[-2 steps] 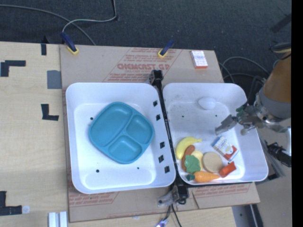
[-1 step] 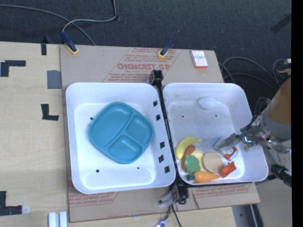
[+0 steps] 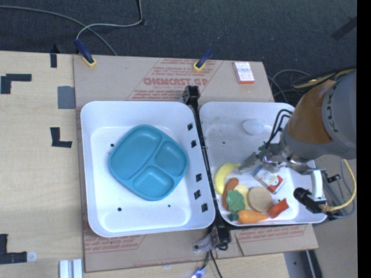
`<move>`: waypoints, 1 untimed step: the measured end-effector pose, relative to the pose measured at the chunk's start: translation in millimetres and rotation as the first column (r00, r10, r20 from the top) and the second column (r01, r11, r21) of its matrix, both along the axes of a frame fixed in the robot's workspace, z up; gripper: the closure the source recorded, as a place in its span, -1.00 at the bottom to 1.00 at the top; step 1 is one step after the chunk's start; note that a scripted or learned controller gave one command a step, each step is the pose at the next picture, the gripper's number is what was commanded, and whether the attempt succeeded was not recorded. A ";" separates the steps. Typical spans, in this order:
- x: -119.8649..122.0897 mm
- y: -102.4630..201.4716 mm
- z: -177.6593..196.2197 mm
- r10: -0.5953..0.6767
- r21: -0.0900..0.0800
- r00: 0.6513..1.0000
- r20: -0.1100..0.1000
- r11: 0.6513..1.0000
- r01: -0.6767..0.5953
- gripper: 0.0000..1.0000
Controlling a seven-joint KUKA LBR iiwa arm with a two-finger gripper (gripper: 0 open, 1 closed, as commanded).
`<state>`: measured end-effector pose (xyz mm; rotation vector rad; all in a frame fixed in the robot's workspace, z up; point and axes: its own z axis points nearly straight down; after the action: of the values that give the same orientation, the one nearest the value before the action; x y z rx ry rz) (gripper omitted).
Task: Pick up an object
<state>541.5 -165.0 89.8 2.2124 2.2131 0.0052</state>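
The gripper [image 3: 268, 162] hangs just above a small red-and-white carton [image 3: 270, 181] in the right white bin [image 3: 232, 113]; its opening cannot be told.

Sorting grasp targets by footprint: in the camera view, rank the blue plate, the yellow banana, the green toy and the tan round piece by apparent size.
1. blue plate
2. yellow banana
3. tan round piece and green toy: look alike, unranked.

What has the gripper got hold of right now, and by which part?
It cannot be told. The gripper sits low in the right bin, right over a small red-and-white carton, but nothing is visibly between its fingers.
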 end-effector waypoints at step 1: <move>-53.7 -60.5 0.0 0.000 0.000 1.000 0.002 1.000 0.000 -1.00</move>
<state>487.8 -225.5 89.8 2.2119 2.2116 0.0074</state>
